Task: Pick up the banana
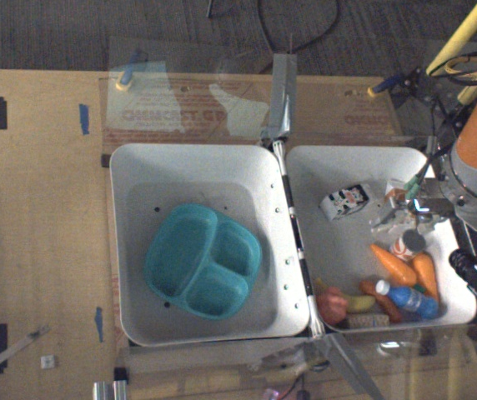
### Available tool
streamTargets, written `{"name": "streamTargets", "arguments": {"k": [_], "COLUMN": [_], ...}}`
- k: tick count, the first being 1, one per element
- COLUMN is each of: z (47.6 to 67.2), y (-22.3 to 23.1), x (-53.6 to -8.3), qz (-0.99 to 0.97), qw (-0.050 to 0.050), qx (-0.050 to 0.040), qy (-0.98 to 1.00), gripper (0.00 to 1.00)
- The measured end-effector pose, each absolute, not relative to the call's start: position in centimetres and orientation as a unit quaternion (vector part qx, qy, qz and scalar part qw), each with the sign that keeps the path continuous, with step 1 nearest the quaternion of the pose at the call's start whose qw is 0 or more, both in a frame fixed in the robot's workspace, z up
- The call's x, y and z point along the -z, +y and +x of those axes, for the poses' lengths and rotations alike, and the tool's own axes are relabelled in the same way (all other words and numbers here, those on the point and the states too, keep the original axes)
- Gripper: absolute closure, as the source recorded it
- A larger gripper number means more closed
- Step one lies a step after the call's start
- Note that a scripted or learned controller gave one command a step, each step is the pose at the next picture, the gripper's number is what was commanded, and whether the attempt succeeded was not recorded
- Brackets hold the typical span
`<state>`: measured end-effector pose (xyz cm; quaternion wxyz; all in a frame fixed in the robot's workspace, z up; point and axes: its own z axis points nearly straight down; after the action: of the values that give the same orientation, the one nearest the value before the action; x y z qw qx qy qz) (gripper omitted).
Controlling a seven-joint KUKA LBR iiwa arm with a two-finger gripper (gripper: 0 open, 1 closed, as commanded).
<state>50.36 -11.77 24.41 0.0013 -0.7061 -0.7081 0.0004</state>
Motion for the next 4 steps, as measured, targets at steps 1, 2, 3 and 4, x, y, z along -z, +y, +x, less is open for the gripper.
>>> {"name": "streamTargets", "arguments": {"k": [1, 2, 3, 4], "z": [52.0, 54.0, 47.8, 48.1], "y": [-0.9, -7.5, -16.9, -11.2], "x": [-18.4, -18.5, -15.0, -8.9], "qz": [-0.625, -0.643, -0.647, -0.613], "qw": [0.001, -0.001, 0.001, -0.005], "qx": [-0.0007, 0.0005, -0.0004, 0.0009], "qy": [-0.781, -0.766, -0.762, -0.790], "gripper": [0.00, 0.00, 0.00, 0.00]}}
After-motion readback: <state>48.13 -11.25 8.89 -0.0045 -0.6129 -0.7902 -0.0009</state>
